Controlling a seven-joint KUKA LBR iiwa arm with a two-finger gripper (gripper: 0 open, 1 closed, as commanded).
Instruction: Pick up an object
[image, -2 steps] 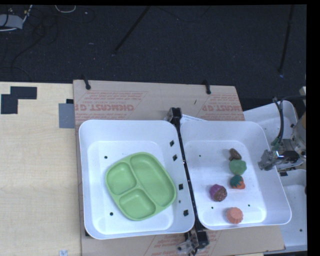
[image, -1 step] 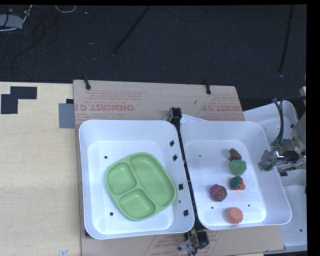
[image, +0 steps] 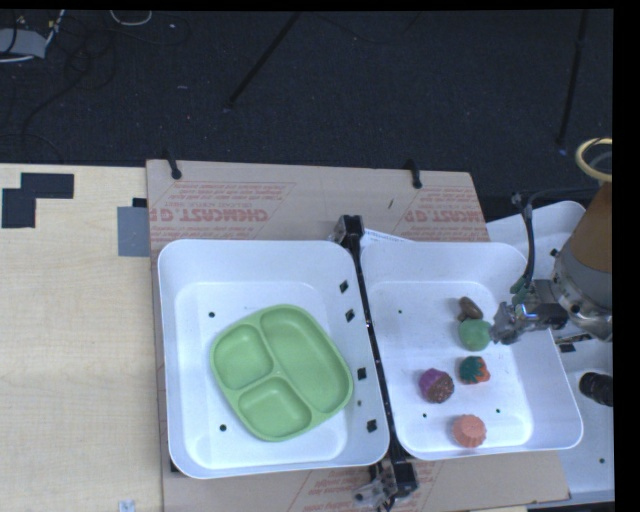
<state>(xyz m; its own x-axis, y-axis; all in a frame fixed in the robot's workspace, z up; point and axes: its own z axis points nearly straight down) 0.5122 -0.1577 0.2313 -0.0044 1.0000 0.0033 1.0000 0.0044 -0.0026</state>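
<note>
Five small objects lie in the right-hand shallow white bin (image: 420, 268), and we judge the pick to be at its approach stage: none is lifted, and all rest on the bin floor. The two-finger gripper (image: 507, 325) reaches in over the bin's right wall and sits just beside the green rounded ball-like object (image: 474, 334), which we take to be the likeliest target. Whether the fingertips touch the ball we cannot say, since the view is coarse there; nor can we tell whether the fingers are spread or pressed together, and nothing is visibly pinched between them. What is left, then, is the whole of the grasp: closing on an object and raising it clear of the bin. The green ball is smooth-looking, uniformly coloured and roughly spherical, near the bin's right side. Touching or nearly touching its upper edge is a small brown elongated lump (image: 469, 307). Just below it lies a teal-and-orange knobbly toy (image: 474, 370), with a purple bumpy ball (image: 436, 385) to that toy's left and an orange-pink round ridged object (image: 468, 430) nearest the front wall. The left-hand white bin (image: 190, 262) holds a light green plastic plate with three compartments (image: 281, 372), well apart from the gripper.
</note>
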